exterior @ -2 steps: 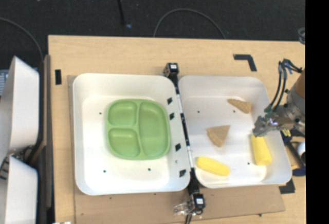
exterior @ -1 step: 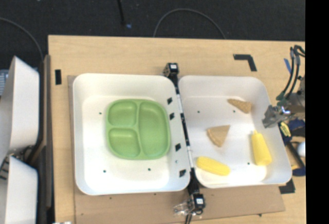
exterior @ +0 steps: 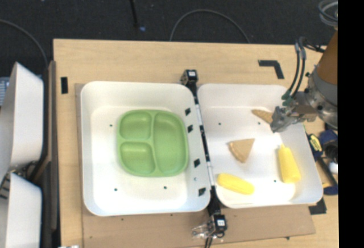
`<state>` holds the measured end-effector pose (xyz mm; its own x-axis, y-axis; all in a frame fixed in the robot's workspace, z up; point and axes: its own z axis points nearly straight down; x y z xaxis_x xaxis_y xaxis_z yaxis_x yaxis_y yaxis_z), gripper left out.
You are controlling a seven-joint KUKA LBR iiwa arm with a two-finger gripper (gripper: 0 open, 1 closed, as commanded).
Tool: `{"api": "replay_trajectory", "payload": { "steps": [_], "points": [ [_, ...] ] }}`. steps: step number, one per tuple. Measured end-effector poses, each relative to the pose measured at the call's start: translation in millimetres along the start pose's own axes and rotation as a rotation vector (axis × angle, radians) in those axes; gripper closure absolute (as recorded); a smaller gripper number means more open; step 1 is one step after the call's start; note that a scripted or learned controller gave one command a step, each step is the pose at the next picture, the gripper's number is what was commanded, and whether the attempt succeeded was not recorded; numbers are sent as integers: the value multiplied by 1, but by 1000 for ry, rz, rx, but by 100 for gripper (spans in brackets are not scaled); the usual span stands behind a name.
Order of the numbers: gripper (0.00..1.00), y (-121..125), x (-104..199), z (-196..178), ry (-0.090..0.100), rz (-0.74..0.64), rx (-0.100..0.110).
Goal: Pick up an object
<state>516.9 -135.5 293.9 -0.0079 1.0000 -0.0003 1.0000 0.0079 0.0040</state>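
Hovering end effector (exterior: 280, 120) | tan wedge (exterior: 242, 149) | two yellow pieces (exterior: 288, 164)

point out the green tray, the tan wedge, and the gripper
green tray (exterior: 152, 143): camera view, on the divider where its compartments meet.
tan wedge (exterior: 243, 149): camera view, middle of its top face.
gripper (exterior: 278, 122): camera view, at its tip.

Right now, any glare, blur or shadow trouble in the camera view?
Camera view: light even, shadows soft; white bins run bright, close to washed out; green tray and yellow pieces read clearly; gripper is slightly soft and hard to resolve against the bin; floor above the bench is dark.
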Motion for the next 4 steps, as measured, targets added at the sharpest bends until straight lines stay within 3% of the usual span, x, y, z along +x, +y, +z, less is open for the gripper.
{"api": "replay_trajectory", "payload": {
  "steps": [4],
  "points": [
    [100,106,205,36,1,0,2]
  ]
}}
